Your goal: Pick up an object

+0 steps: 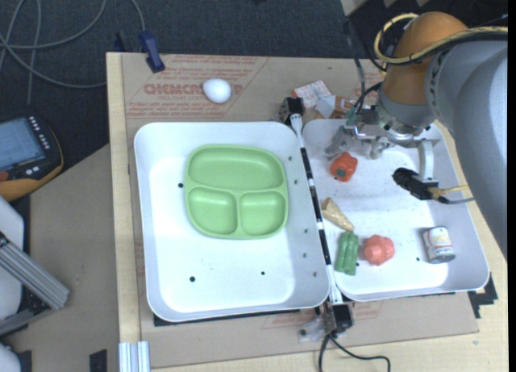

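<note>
Pincer (360, 143) hung over the right bin's (459, 269) far-left corner, just above an orange pepper (343, 166); how far it stood open could not be told. Nearer lay a green vegetable (347, 252), a red tomato (377, 249) and a small can (439, 244).

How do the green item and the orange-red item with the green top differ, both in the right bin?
The green item is long and narrow, lying near the bin's left wall; the orange-red item is short and rounded. The green item is one colour throughout; the orange-red item has a green top. The orange-red item sits close to the claw; the green item lies farther down the bin. Both rest loose on the right bin's floor.
</note>
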Action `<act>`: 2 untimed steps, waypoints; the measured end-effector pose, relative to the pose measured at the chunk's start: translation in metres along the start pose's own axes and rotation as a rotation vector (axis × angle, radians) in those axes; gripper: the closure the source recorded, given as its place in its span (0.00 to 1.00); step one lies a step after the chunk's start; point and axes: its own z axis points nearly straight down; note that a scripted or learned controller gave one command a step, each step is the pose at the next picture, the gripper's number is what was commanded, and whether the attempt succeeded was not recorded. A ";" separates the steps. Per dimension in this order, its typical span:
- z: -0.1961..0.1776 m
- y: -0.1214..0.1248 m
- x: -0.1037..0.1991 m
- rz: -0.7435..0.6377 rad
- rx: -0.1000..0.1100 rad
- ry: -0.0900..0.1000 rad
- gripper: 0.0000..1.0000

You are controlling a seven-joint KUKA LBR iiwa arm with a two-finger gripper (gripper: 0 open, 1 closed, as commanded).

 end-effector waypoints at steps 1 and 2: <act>0.000 -0.016 0.013 0.000 0.004 0.001 0.00; -0.010 -0.016 0.013 0.000 0.002 0.001 1.00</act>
